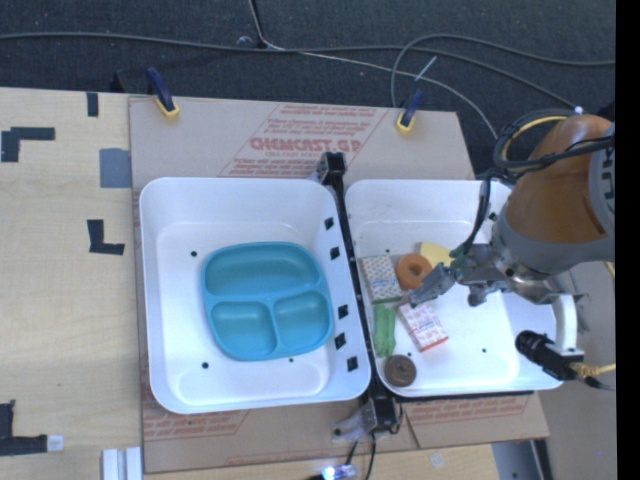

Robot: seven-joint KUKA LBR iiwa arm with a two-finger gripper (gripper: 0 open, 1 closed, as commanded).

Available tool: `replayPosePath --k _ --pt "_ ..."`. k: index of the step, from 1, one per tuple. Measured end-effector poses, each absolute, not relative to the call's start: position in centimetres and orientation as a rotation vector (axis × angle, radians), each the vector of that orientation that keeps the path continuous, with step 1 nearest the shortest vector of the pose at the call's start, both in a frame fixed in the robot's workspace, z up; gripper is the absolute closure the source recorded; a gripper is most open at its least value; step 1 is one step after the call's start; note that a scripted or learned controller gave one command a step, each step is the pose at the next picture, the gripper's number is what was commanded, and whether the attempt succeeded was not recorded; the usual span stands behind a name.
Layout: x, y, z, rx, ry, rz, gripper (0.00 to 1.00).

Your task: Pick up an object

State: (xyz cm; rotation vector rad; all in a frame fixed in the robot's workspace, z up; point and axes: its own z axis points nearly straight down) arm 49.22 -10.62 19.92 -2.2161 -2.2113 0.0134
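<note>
Near the middle of the right bin (500, 363): one gripper (438, 280), dark, pointing toward the bin's left edge; open or closed, impossible to tell. Nothing seen held. Just beside its tip, an orange ring (411, 269); touching or not, unclear.

Counted in the right bin, six things, all crowded toward the left edge:
- one orange ring, toward the far side
- one yellow block (434, 254), just behind the ring, touching it or nearly
- one patterned packet (379, 277), against the left edge, just beside the ring
- one red-and-white packet (424, 326), just below the gripper, lying flat and tilted
- one green strip (385, 329), along the left edge, between the two packets
- one brown disc (401, 370), at the near left corner

Behind the gripper, the grey arm with its orange band (558, 193), over the right edge of the bin.

In the left bin (165, 218): one blue divided plate (267, 299), three compartments, near the middle.

Under both bins, one cardboard sheet (290, 138) with red print, pinned at its far edge by two clamps (162, 94). Beneath that, a pale wooden bench (55, 268) with black tape marks. Beyond the far edge, dark carpet (330, 8) crossed by thin cables (250, 13).
</note>
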Motion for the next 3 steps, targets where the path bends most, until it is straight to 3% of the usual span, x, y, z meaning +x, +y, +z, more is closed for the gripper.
replayPosePath --k 1,3 --pt "49.5 -10.6 20.4 -2.219 -2.221 0.003 0.0" --pt "50.6 -10.4 10.0 -2.216 -2.218 0.007 0.0"
